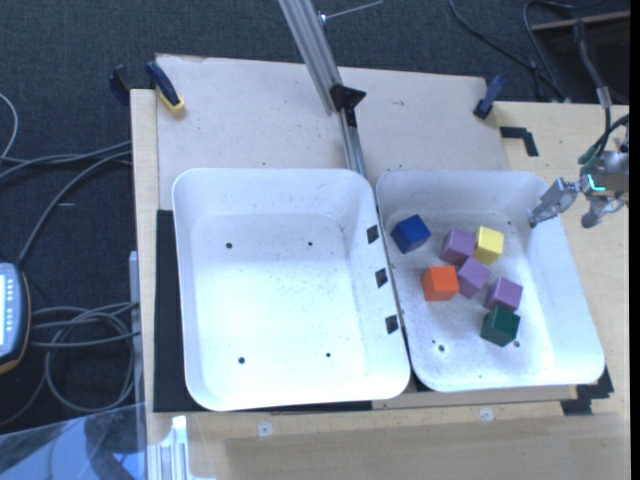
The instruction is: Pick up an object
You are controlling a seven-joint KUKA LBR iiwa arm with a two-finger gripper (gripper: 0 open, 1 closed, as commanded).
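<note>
While the gripper (548,204) sits over the upper right rim of the right bin (560,363), its fingers hold nothing; whether they are parted or closed cannot be told. All six blocks lie in this bin, well clear of the gripper: one blue block (410,233), one yellow block (489,242), one orange block (439,282), one green block (500,325), and three purple blocks (459,245) clustered between them. Each block is a cube with no long axis; most sit rotated against the bin walls. The left bin (200,268) adjoins it on the surface (250,108). A metal rail (310,38) slants down between both bins.
</note>
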